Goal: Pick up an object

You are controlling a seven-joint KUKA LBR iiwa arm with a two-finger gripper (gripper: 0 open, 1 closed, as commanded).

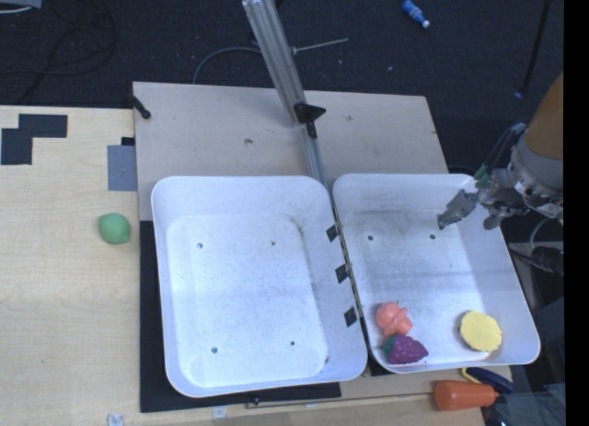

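Three toys lie along the near edge of the right bin (433, 189): an orange toy (394, 317), a purple grape cluster (406, 351), a yellow disc (480, 330). With fingers spread and pinching nothing, the end effector (471, 212) hovers over the far right rim, well apart from them. Approach step; next it must travel toward one toy and descend.

A dark carpeted floor (184, 10) fills the top of the view, strewn with thin cables and a small blue object (416, 14). A pale wooden board (221, 134) lies beneath two white bins, with a slanted aluminium bar (276, 51) rising from it. To the left, a light wood tabletop (64, 305) carries dark rectangular patches and a green ball (114, 228). Lighting is even and soft
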